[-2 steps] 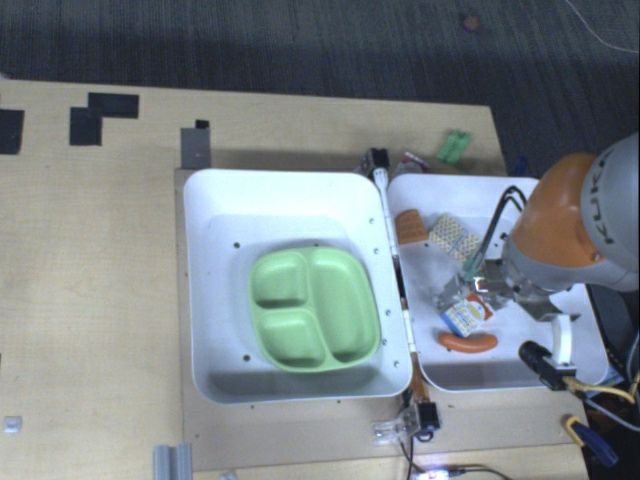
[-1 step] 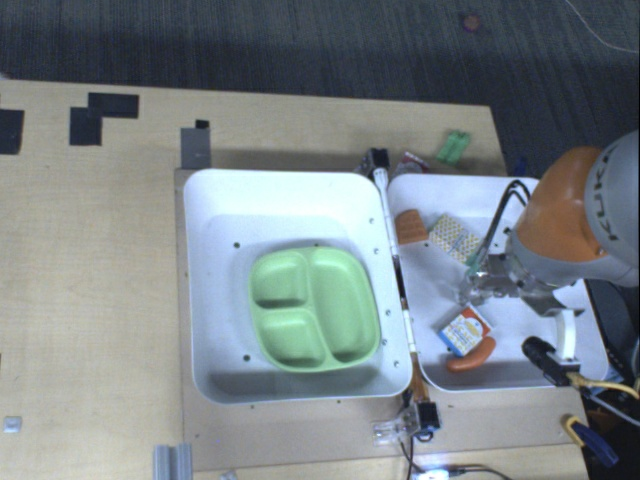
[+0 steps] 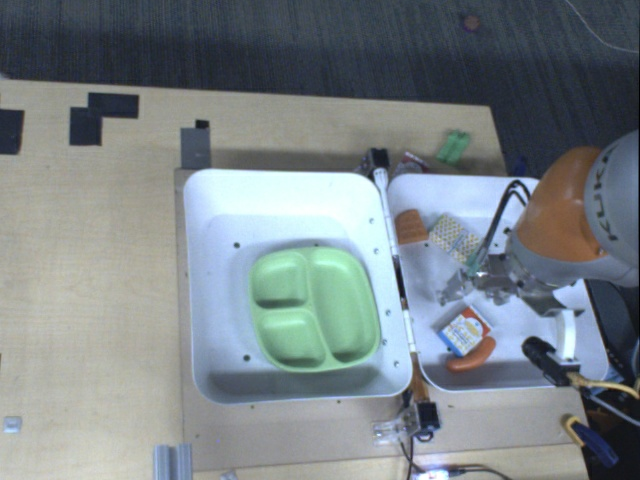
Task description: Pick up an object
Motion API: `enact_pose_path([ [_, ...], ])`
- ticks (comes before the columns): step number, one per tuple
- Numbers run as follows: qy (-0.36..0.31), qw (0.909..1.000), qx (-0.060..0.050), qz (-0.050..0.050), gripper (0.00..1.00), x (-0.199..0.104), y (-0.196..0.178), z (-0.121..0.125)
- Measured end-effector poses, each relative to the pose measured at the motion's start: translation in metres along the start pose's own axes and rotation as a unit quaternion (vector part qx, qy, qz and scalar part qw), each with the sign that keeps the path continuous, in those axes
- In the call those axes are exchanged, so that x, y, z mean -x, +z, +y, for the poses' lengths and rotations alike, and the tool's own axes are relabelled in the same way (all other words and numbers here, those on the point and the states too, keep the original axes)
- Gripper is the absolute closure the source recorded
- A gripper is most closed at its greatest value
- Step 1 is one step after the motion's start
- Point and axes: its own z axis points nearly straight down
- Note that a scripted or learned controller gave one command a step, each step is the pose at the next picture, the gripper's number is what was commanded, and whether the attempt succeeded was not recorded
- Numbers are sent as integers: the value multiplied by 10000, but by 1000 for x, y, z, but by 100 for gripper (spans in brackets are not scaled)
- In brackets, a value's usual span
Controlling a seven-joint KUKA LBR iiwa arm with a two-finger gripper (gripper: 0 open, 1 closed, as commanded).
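- Broadly, the bench fills the lower and left frame, pale wood, with dark carpet across the top.
- The left bin sits at centre frame; a green divided tray lies flat in it, three compartments, slightly toward the bin's lower right.
- The right bin touches the left one along a shared rim at centre right; the arm enters from the right edge, orange band above the wrist, and hangs over this bin's right half.
- The gripper points toward the middle of the right bin — whether its fingers are spread or pressed together I cannot tell; nothing is visibly pinched.
- Below the gripper, a small blue-and-white packet lies near the bin's lower middle; an orange-red sausage shape rests just beside it at the lower edge.
- Upper left of that bin: a brown block; a patterned packet just beside it, to the right.
- A green object lies on the bench above the right bin.
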Motion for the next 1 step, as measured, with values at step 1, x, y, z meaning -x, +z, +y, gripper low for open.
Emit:
enact_pose_path([
  [1,19,10000,1,-10,0,-22,10,-35],
])
